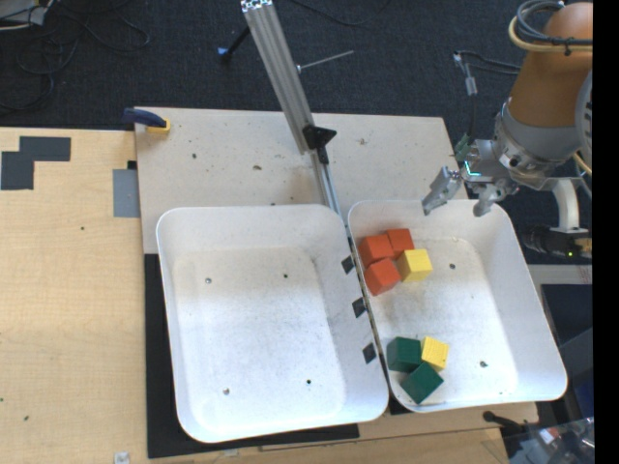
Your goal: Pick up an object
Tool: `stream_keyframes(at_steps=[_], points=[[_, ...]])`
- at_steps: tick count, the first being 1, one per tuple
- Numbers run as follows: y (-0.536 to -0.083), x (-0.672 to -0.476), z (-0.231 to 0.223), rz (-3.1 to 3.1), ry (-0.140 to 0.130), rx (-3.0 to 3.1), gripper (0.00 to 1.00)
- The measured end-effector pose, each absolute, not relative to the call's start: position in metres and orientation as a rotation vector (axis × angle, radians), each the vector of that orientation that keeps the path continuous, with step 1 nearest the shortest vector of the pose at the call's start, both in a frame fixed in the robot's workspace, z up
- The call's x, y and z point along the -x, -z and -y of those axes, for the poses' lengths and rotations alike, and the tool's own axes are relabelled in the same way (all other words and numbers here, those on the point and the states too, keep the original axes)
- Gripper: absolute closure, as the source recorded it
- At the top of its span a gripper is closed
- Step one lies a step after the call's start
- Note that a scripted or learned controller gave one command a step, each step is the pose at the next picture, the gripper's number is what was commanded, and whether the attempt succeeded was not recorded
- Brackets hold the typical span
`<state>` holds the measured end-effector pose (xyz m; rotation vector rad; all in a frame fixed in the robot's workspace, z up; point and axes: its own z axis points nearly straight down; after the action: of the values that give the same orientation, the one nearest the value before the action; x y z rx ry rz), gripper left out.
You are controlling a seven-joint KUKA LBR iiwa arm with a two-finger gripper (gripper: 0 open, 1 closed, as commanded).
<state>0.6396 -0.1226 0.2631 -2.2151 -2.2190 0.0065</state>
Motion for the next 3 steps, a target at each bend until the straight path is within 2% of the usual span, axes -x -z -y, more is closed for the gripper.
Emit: stream_keyframes(at_steps=[1, 2, 3], points=[[-0.266, -0.640, 0.123, 2.223, -0.003, 2.217, 0.00], [-0.214, -0.649, 0.117, 2.223, -0.008, 2.210, 0.00], [-0.170, -0.646, 0.117, 2.218, -0.008, 2.216, 0.00]])
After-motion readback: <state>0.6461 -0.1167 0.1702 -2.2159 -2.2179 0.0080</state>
